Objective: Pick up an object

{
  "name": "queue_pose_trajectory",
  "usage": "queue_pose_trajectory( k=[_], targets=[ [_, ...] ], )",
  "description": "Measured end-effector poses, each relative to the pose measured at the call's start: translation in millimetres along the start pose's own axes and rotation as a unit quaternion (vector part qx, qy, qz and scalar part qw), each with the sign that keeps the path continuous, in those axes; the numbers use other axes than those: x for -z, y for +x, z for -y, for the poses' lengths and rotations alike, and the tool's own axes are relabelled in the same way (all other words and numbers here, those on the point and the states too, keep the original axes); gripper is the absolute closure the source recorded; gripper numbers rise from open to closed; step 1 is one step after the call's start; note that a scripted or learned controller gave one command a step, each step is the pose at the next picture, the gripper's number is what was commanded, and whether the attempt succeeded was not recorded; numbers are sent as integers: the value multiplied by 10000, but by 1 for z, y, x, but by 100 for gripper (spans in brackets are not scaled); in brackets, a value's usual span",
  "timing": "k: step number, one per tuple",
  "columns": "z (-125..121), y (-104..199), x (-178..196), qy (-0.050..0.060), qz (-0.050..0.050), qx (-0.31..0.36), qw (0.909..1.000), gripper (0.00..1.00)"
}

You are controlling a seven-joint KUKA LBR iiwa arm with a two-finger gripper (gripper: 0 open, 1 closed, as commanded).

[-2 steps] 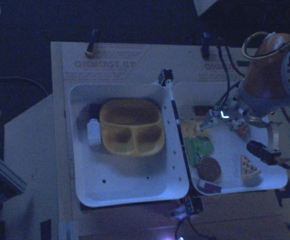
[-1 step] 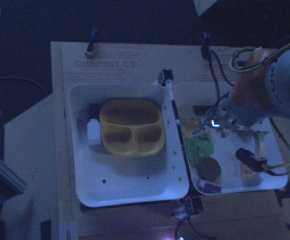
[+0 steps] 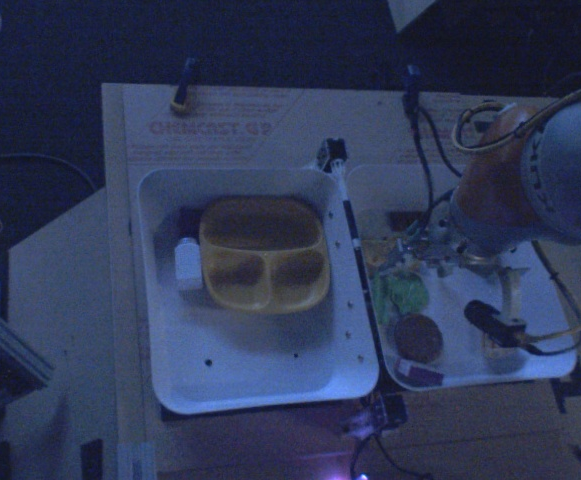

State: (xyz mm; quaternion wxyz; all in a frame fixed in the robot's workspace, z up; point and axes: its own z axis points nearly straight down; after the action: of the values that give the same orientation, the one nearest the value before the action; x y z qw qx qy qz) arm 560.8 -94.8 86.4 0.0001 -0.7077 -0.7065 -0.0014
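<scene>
The grey arm (image 3: pixel 560 173) comes in from the right, its thick ribbed body sitting high at the right edge and angling down to the left. Above the wrist, the orange band (image 3: pixel 495 173) curves round, with a looped cable arching over it on the far side. Below that the wrist drops into the gripper (image 3: pixel 425 253), low and left of the arm's bulk, a dim cluster of metal parts and wiring; the light is too poor to read more there.

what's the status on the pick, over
Gripper low over right bin, nothing seen held. Green object and brown disc just below it. Yellow tray in left bin.
</scene>
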Motion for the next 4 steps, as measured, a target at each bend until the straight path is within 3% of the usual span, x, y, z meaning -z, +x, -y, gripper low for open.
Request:
queue_pose_trajectory(
  k=[1,3,4],
  targets=[
    [1,-1,9,0,9,-6,10000,100],
    [-2,5,117,-29,18,17,10000,100],
    [-4,5,140,-21,17,17,10000,100]
  ],
)
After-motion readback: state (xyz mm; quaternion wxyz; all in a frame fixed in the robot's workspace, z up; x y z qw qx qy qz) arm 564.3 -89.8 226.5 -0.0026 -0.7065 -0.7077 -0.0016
